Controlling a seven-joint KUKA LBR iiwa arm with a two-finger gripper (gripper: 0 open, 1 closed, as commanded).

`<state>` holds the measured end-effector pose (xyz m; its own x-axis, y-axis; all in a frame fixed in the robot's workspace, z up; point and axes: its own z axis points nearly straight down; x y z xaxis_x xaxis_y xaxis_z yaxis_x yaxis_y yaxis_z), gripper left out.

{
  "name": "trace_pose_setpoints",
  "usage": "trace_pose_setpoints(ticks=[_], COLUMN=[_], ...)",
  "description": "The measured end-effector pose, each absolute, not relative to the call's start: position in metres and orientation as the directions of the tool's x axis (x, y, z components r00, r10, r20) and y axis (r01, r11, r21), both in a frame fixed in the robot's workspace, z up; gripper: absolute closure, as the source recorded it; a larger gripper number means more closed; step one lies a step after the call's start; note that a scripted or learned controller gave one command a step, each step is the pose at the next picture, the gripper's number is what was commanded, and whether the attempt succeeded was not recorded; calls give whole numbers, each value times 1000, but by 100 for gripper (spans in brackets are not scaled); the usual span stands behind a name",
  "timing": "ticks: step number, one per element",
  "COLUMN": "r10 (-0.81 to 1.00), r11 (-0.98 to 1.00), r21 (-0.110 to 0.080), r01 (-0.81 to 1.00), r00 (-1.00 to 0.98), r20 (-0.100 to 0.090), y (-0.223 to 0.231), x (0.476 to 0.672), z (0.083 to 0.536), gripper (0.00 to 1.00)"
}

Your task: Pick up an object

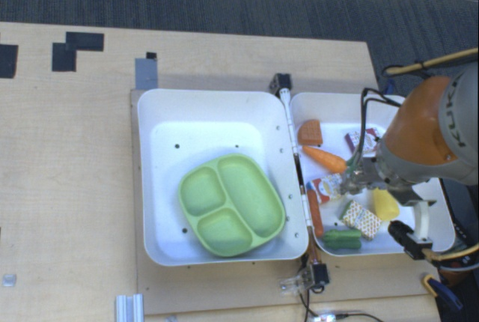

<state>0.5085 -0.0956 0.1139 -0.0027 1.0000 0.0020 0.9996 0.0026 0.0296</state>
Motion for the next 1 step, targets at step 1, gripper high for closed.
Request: trace_pose_setpoints(ticks=[1], r10=[1000], r11=[3], r21=[29], r01=[1000], r00=[-3], r20=[2], y=[-96], x=[508], z=[114], gripper=[0])
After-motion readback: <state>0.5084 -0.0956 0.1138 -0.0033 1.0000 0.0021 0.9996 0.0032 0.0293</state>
